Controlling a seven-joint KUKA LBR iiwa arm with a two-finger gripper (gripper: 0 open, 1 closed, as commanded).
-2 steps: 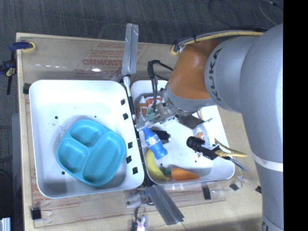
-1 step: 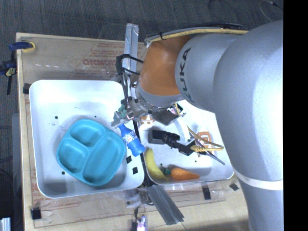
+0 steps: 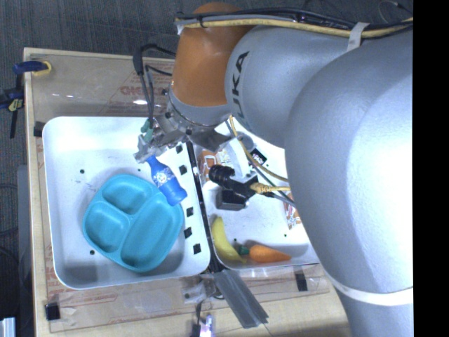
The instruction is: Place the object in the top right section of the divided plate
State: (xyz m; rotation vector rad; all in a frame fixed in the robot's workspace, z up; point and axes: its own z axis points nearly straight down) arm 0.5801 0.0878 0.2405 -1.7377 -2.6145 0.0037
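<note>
Resting in left bin (image 3: 63,188): blue divided plate (image 3: 132,222). Just beyond its upper-right rim, blue bottle (image 3: 167,182), tilted, top up under gripper (image 3: 156,144), apparently pinched there. Probably light, stiff plastic, slick; best held mid-body. Right bin: banana (image 3: 223,239), carrot (image 3: 265,253).

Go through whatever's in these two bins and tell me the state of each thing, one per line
gripper: above the left bin, shut on the blue bottle.
blue bottle: held tilted, lower end over the plate's upper right rim.
divided plate: flat in the left bin, nothing in its sections.
banana: lying in the right bin.
carrot: lying beside the banana.
</note>
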